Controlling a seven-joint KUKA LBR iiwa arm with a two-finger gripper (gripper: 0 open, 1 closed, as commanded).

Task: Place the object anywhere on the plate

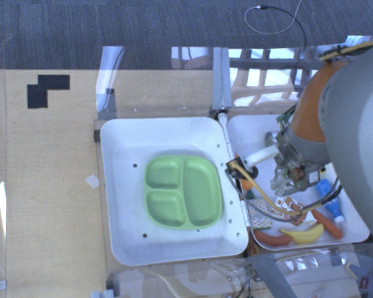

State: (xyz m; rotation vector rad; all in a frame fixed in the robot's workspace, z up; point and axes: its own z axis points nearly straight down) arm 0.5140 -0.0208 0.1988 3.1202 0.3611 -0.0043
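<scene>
Two white bins sit side by side. Nearest in the right bin [254, 126], well right of the green divided plate [184, 191], lie a banana [303, 234] and red sausages [273, 238]. Above them hangs the gripper [288, 182]; its jaw state cannot be made out. Farther left, the plate rests in the left bin [126, 242].

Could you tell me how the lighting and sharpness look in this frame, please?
Camera view: even, soft lighting; the green plate in the left bin is fairly sharp with faint shadow; bright glare on the clear panels behind the bins; the arm looms large and soft-edged, hiding part of the right bin.
</scene>
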